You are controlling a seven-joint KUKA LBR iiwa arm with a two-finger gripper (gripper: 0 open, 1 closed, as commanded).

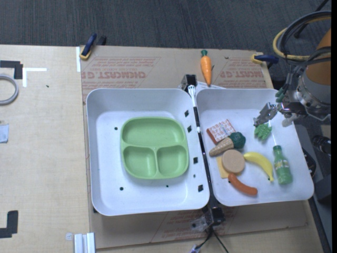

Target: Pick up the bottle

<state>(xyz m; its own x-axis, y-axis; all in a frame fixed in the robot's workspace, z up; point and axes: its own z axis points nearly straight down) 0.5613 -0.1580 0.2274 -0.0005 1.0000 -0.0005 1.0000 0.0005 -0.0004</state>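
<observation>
**Hovering over right bin, bottle untouched**

Gripper (pixel 266 115) sits over the upper right part of the right bin (pixel 253 96), arm coming in from the right edge with the orange band showing above the wrist. Metal fingers point down-left; can't tell whether they are spread or closed, and nothing is visibly between them.

Bottle (pixel 281 165): green, lying on the bin floor below the gripper and slightly to its right, near the bin's right wall, cap end toward the gripper. Clear gap between them.

Other items relative to the gripper:
- small green leafy toy (pixel 263 132) just beneath the fingertips, contact unclear
- banana (pixel 260 164) below, just left of the bottle
- printed card (pixel 220 130), dark green broccoli-like piece (pixel 237 139), round tan disc (pixel 233 162), orange sausage-like piece (pixel 243 185), all lower left
- left bin (pixel 102 141) well to the left, holding a green three-compartment plate (pixel 155 147)

Surface: both bins rest on a brown cardboard sheet (pixel 121 70) with red printing, on a pale wood bench (pixel 42 157). A toy carrot (pixel 205 66) lies on the cardboard up-left of the gripper, outside the bins. Clamps (pixel 88 45) hold the cardboard's far edge. Black tape marks on the bench far left. Dark carpet (pixel 158 9) behind the bench; yellow and black cables (pixel 295 33) loop above the arm.
</observation>
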